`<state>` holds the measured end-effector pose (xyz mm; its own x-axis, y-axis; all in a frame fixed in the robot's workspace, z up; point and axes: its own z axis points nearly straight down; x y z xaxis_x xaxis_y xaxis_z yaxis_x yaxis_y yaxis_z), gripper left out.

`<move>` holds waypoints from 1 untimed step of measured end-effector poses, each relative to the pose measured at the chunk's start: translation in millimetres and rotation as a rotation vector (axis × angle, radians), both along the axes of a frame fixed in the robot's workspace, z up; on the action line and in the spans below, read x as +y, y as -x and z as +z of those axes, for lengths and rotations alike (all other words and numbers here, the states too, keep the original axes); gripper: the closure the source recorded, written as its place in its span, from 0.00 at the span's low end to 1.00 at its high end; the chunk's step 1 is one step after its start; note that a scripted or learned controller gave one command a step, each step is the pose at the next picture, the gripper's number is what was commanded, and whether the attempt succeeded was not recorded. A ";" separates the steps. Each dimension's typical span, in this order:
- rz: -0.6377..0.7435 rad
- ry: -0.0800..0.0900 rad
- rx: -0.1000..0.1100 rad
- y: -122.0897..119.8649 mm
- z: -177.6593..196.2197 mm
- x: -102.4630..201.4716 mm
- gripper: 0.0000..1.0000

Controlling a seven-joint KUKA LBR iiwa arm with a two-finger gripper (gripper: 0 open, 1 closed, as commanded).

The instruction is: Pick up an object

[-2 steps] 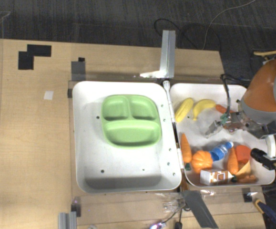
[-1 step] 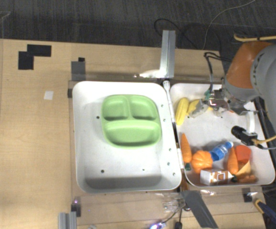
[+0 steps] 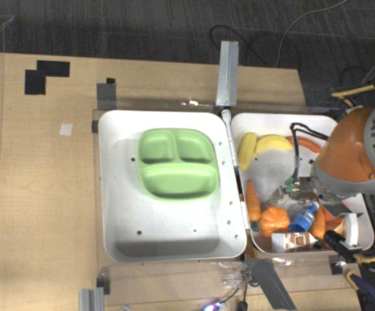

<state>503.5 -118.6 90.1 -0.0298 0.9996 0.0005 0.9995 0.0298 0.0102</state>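
The right bin [image 3: 265,123] holds several objects. Two yellow bananas [image 3: 255,146] lie at its far left. An orange carrot [image 3: 252,201] runs along the left wall. A round orange fruit [image 3: 274,219] sits beside a blue bottle [image 3: 304,218]. A white bottle with a brown label [image 3: 293,241] lies at the front. My gripper [image 3: 298,190] hangs low over the middle of this bin, just behind the blue bottle, under the orange-banded wrist [image 3: 346,153].
The left bin [image 3: 119,193] bears a green divided plate [image 3: 176,162] in its far half. A metal post [image 3: 228,73] stands behind the wall shared by the bins. Black cables [image 3: 298,135] loop at the arm's wrist.
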 end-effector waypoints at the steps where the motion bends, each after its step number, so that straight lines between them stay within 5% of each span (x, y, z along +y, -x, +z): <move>1: 0.094 0.017 -0.020 8.9 3.1 24.4 0.00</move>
<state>494.6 -94.2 93.2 -0.1230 0.9922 -0.0177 0.9919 0.1235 0.0290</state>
